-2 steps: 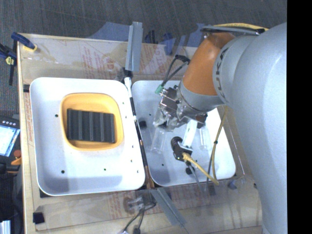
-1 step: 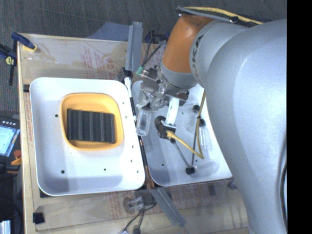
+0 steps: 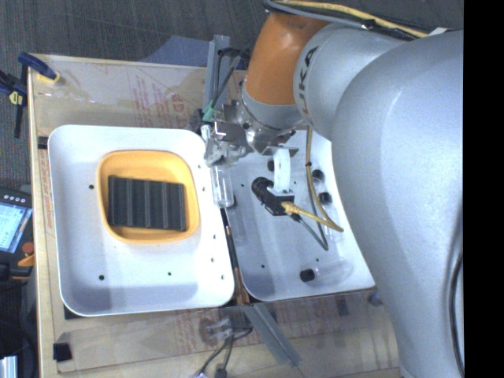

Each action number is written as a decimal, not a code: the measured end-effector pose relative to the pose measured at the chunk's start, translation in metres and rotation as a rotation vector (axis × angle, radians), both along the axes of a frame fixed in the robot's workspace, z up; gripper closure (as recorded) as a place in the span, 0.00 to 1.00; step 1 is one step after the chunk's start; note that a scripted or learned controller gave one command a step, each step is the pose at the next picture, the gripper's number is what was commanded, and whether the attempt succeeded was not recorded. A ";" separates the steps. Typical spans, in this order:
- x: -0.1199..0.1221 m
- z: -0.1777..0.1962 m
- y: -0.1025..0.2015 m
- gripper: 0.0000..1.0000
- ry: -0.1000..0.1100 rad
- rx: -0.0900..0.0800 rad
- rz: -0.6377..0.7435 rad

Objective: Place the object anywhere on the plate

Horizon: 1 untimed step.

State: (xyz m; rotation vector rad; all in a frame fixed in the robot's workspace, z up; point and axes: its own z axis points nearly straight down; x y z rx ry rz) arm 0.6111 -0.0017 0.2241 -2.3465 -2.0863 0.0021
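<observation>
Camera view lets us see the dark ribbed block (image 3: 147, 203) lying flat on the yellow plate (image 3: 146, 162) in the left bin (image 3: 71, 266). The gripper (image 3: 222, 187) hangs over the seam between it and the right bin (image 3: 276, 282), and we cannot tell if it is open or closed. We judge the placing done, so the arm (image 3: 394, 132) should rise straight up before leaving, because the smooth white walls of the bins stand just beside the gripper.

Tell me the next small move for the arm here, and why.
Probably shift the gripper towards the small black object near the right bin's front edge. The gripper hangs over the seam between the bins with no object visibly in it, short of the yellow plate in the left bin, which bears a dark ridged block.
</observation>
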 end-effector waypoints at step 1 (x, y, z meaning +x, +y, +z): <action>0.000 0.000 0.000 0.00 0.000 0.000 0.000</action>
